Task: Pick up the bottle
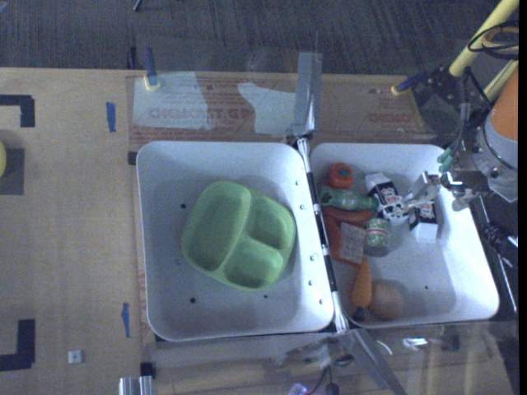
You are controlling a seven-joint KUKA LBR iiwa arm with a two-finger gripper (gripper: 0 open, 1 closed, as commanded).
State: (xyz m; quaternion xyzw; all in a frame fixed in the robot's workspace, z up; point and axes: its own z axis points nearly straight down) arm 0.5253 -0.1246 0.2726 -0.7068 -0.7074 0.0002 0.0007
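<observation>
Gripper [409, 202] low in right bin [461, 299] near its far edge, finger state unclear, apparently reaching into clutter toward bottle [378, 237].

Cut off by the right edge at three o'clock: most of the grey arm [504, 151]. Too blurred to tell open from closed at the gripper [406, 206]. Partly hidden beneath it, a small bottle [378, 235]. Unreadable, the label on the orange packet [349, 239] at its nine o'clock.
</observation>
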